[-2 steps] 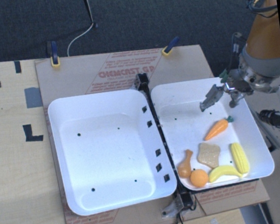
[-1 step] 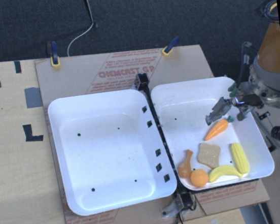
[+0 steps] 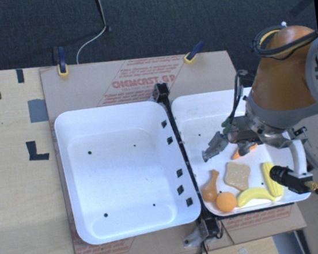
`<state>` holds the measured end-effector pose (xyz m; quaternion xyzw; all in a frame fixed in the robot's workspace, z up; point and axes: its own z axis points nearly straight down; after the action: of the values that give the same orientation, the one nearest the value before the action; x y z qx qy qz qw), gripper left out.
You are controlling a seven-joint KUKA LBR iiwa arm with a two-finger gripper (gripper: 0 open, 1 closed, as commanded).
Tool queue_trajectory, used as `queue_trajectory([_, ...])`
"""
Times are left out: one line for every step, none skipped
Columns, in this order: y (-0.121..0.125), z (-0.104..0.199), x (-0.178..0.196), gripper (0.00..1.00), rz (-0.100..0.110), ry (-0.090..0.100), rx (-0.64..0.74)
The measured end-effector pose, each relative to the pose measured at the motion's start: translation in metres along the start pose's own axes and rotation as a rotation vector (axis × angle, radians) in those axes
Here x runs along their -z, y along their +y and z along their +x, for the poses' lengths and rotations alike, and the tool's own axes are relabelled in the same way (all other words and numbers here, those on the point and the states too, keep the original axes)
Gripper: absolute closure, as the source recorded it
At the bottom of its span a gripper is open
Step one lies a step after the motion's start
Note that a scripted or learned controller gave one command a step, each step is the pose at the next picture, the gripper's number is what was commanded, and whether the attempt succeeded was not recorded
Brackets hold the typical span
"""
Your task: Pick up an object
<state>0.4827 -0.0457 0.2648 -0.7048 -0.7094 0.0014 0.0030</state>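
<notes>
An orange ball (image 3: pixel 226 202), a banana (image 3: pixel 254 196) and a slice of toast (image 3: pixel 237 175) crowd the near edge of the right bin (image 3: pixel 196 121), where your hand (image 3: pixel 215 147) hangs above bare floor, fingers parted and holding nothing. Bring it toward the near edge, centre over one item, and descend straight so neighbours are not nudged.

dark carpet (image 3: pixel 190 9), wooden bench (image 3: pixel 16 189), cardboard sheet (image 3: pixel 135 80)

arm (image 3: pixel 284 86): grey, orange band | black cables looped | tool (image 3: pixel 213 147): grey fingers
</notes>
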Motion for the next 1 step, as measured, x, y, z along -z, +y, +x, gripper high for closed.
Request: queue_trajectory([-0.0010,-0.0124,-0.0860,0.00,0.005,-0.002,-0.008])
